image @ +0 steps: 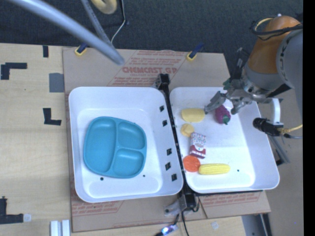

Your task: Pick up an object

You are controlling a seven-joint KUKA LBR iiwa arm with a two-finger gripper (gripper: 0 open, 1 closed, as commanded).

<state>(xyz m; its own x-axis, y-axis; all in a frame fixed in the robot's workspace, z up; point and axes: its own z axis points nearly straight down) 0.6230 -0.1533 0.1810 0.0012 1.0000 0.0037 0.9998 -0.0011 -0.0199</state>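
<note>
My gripper [226,107] hovers over the back of the right bin [256,154], its two fingers spread open. A purple eggplant-like toy [223,115] lies on the bin floor right beneath and between the fingertips; the fingers are not closed on it. To its left lies a yellow lemon-shaped piece [193,115], with a smaller yellow piece [187,129] below that. A red-and-white packet [198,144], an orange ball [191,163] and a yellow corn cob [213,169] lie toward the bin's front left.
The left bin [78,107] holds a blue divided plate [115,146]. A black divider [170,132] with clips runs between the bins. A grey pole [64,21] crosses the upper left. A black cable fitting [268,126] sticks out at the right bin's right rim.
</note>
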